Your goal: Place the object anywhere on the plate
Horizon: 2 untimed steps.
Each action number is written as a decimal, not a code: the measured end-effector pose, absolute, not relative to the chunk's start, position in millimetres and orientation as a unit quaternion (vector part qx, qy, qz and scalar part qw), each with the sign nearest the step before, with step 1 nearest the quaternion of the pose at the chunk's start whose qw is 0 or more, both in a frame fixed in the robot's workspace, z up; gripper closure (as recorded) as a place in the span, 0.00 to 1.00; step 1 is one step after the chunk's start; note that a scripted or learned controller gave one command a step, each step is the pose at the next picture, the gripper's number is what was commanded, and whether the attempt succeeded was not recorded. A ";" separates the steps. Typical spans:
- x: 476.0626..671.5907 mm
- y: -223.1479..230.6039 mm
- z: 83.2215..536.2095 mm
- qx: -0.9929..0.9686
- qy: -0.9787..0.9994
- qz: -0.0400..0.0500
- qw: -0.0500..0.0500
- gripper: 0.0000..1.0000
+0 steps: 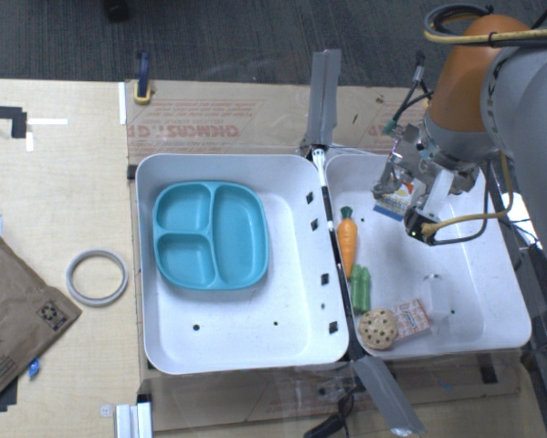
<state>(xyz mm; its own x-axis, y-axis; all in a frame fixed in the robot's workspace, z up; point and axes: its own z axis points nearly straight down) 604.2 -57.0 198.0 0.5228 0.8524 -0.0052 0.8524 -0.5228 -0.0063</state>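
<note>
A light blue divided plate [211, 236] lies in the left white bin [163, 336], towards its left side. My gripper [399, 203] hangs over the upper left part of the right bin [492, 327], well right of the plate. A small colourful packet [394, 199], white and orange with a blue lower edge, sits between its fingers. The gripper is shut on this packet.
In the right bin an orange carrot [347, 239] and a green item [360, 289] lie along the left wall. A round cookie [377, 329] and a wrapped snack [412, 318] lie near the front. A tape ring [97, 276] rests on the bench at left.
</note>
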 end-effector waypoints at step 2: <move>588.0 90.0 187.2 -0.874 -0.486 0.004 0.001 1.00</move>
<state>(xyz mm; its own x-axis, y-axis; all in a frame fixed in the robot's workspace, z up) 588.0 90.0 187.2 0.5285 0.8489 -0.0068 0.8489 -0.5285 -0.0052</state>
